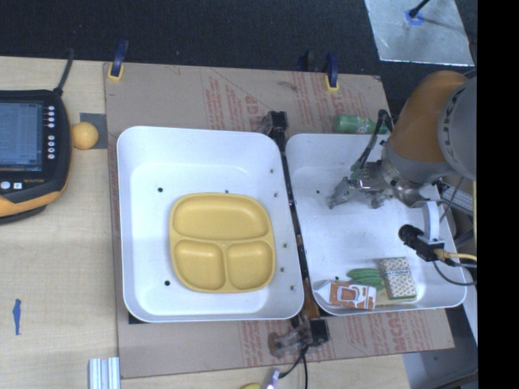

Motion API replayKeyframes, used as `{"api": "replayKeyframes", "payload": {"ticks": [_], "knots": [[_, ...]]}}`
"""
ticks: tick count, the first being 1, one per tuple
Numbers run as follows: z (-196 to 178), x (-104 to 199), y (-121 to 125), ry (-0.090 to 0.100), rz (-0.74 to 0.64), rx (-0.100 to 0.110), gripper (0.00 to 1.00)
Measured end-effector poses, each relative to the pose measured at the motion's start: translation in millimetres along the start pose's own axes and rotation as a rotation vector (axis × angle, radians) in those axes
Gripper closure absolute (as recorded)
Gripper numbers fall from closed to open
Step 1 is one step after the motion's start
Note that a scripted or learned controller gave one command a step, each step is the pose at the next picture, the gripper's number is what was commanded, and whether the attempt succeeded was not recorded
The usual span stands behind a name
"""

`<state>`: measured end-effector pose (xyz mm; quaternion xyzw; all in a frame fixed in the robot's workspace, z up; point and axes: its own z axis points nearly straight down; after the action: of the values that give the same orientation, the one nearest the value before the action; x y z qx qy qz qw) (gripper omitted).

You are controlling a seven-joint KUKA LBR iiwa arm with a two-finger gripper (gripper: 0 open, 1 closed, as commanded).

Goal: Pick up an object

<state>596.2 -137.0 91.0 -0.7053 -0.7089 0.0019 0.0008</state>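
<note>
Metal fingers spread open, holding nothing, low over the bare floor in the upper part of the right shallow white bin. Just right of them, the grey arm with orange band, entering from the right edge of the frame. Lower right in the same bin, well apart from the fingers: a small beige patterned box, a green flat packet just left of it, and an orange-and-white carton along the lower rim. In the left white bin, a yellow plastic tray with three compartments, near the centre. On the table, upper left, a black-and-orange control pendant with screen, and beside it a small yellow ball.
</note>
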Motion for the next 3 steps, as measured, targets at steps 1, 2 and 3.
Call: {"api": "replayKeyframes", "payload": {"ticks": [1,2,3], "knots": [[-11,-1,0,-0.002,-0.003,0.000,1.00],[-109,22,23,0.002,0.002,-0.004,1.00],[-119,22,23,0.003,0.000,-0.001,1.00]]}}
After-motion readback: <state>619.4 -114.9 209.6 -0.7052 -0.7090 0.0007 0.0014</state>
